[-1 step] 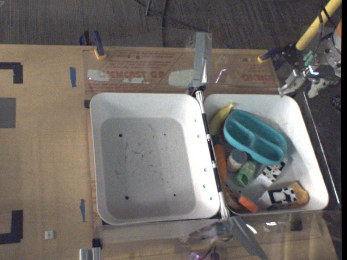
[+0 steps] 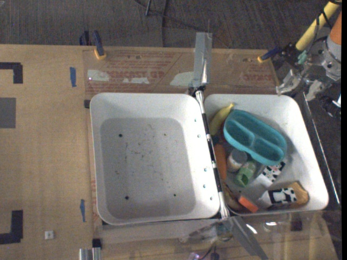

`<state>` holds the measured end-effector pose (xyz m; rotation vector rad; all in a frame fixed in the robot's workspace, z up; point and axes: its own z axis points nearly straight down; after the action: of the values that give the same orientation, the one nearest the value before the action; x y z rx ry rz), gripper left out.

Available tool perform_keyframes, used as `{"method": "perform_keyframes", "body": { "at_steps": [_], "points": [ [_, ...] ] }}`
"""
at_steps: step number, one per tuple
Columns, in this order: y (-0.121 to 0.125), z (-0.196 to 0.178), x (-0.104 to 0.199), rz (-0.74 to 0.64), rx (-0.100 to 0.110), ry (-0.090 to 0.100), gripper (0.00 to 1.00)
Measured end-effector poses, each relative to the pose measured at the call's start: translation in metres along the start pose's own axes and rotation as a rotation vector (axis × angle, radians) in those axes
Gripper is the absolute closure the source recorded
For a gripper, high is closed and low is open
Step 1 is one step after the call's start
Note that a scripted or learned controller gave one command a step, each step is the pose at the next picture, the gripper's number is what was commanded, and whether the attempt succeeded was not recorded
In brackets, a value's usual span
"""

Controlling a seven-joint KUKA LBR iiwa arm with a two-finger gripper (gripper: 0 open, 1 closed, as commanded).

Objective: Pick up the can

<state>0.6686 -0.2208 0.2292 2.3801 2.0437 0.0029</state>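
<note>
Can (image 2: 237,159), as far as we could make out, was the small grey-topped cylinder in the right bin (image 2: 310,145), tucked under the near edge of a teal divided tray (image 2: 255,136). We took clock directions from that bin's centre. The can sat close to the centre, slightly toward eight o'clock, touching a green object (image 2: 245,174) just below it. At ten o'clock a banana (image 2: 219,118) leaned against the wall, and an orange carrot-shaped piece (image 2: 220,163) lay along the nine o'clock side. At five o'clock we saw a cow-patterned toy (image 2: 281,196) near the rim. The left bin (image 2: 146,156) carried only specks on its floor. Our arm's hand (image 2: 297,80) hovered outside the right bin, past its one o'clock corner, above the bench (image 2: 43,145). We could not tell whether the hand was released or clenched; it was well apart from the can.
</note>
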Motion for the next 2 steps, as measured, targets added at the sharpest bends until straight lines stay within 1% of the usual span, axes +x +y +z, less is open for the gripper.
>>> {"method": "perform_keyframes", "body": {
  "at_steps": [1,2],
  "points": [
    [-0.0318,0.1270,0.0085,0.044,-0.001,0.003,0.00],
    [-0.0329,0.1188,0.0085,0.042,0.005,0.003,1.00]
  ]
}}
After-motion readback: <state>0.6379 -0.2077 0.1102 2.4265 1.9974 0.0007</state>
